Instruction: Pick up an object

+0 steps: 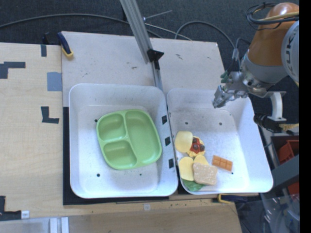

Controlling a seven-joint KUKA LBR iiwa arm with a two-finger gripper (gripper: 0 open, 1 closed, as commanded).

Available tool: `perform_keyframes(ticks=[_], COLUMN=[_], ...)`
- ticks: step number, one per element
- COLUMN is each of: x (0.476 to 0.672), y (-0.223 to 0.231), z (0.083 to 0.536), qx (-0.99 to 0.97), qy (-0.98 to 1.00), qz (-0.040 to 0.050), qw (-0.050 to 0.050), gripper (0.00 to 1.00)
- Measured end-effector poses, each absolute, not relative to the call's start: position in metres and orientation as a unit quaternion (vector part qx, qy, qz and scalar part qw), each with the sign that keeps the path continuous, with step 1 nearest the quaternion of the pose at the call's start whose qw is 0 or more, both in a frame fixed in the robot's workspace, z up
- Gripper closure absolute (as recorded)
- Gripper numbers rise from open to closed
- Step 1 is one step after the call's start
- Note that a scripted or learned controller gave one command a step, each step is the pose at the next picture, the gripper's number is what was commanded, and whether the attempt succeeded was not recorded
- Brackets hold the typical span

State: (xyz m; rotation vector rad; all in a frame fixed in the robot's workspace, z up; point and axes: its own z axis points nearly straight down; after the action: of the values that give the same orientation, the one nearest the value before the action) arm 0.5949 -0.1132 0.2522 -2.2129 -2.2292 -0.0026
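**Gripper over right bin's far corner, nothing seen in it**

Gripper (219,101) sits at the far right corner of the right bin (243,130), above the bin floor near the back wall. Can't tell from this angle how its tips stand. No object visible at it. Arm (272,38) comes in from the right, orange band above the wrist.

Food pieces are clustered at the near left of the right bin, well apart from the gripper:
- yellow disc (183,141) next to the divider wall
- red-brown piece (197,145) touching the disc's right side
- second yellow piece (186,167) below those
- bread slice (205,174) overlapping it, at the near wall
- green leaf (192,185) poking out under the bread
- orange cracker (222,163) just right of the cluster, lying flat

Left bin (82,130) holds a green divided tray (129,139), three compartments, roughly centred.

Worktop (107,57) behind the bins carries a slanted metal rail (136,21) and a blue-yellow clamp (65,45) at the far left.
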Motion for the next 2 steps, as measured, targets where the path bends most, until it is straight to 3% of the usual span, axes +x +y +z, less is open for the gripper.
perform_keyframes(ticks=[2], x=[0.589], y=[-0.006], z=[0.240], qx=[-0.705], qy=[-0.710], qz=[0.0000], qw=[0.001], gripper=[1.00])
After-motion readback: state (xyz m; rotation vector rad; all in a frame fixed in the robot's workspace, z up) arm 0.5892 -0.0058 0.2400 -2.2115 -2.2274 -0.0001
